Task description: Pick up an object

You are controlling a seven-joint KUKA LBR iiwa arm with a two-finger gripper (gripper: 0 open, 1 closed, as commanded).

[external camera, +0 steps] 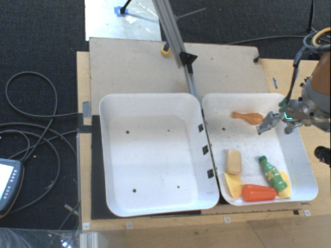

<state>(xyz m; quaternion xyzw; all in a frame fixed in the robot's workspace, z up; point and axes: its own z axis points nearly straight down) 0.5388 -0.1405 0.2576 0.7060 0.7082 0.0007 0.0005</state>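
Observation:
My gripper [277,125] hangs over the far right part of the right bin [302,156], open, with nothing between its fingers. A tan drumstick [247,118] lies just left of the gripper, close to one fingertip. Toward the bin's front lie a pale tan block [234,160], a yellow wedge [232,184], a red-orange pepper-like piece [258,192] and a green bottle [271,173] resting partly on another yellow piece [285,189]. The arm comes in from the right edge.
The left bin [150,154] adjoins the right one along a shared rim with black clips. A grey pole [173,27] slants over the far bench. Cables lie on the floor at left.

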